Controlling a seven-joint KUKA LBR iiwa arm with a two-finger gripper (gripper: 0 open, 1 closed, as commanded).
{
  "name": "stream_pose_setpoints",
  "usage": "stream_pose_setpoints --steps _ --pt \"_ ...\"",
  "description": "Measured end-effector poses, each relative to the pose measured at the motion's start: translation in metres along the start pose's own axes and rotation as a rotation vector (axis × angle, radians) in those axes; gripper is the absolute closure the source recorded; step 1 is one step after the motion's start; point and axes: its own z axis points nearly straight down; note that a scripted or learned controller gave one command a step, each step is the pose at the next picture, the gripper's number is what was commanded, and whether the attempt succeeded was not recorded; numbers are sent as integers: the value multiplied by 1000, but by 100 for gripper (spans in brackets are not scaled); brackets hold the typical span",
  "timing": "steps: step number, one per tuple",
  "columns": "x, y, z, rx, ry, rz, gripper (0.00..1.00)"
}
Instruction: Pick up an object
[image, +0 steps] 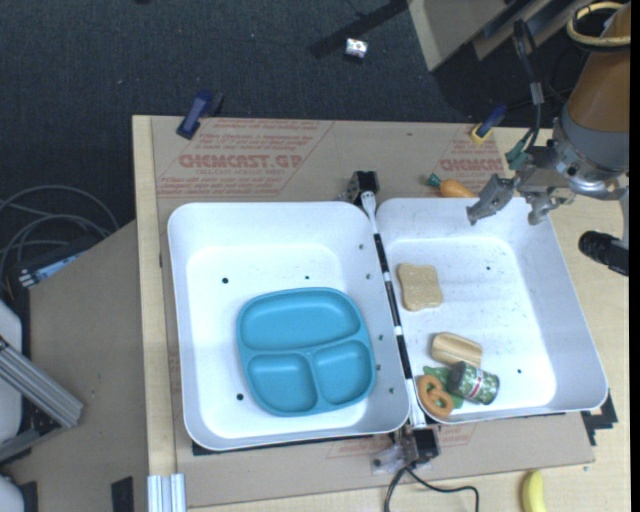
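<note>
Likeliest pick: tan bread slice (419, 286), lying flat near the right bin's (560, 330) left wall. Looks like light, stiff plastic toy food, matte; pinch across its narrow sides. Near the front-left corner, a bun-like block (456, 348) touches a small green can (472, 383) and an orange ring (436, 395), cluttered. Gripper (511, 201) hangs at the bin's back edge, fingers spread wide, holding nothing. Left bin (200, 300) carries a smooth blue divided plate (305, 350).

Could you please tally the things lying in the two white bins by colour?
Blue: 1, the divided plate in the left bin.
Tan: 2, the flat bread slice and the roll in the right bin.
Green: 1, the can.
Orange: 1, the ring-shaped piece.
Total: 5
</note>
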Motion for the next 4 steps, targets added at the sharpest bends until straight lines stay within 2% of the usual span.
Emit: stream_pose_setpoints --steps 1,2,3,4 --pt "29 -69 42 2 0 0 0" --pt "28 -137 127 2 0 1 0" --pt "23 -138 169 4 1 1 0" --pt "24 -137 171 2 2 1 0"
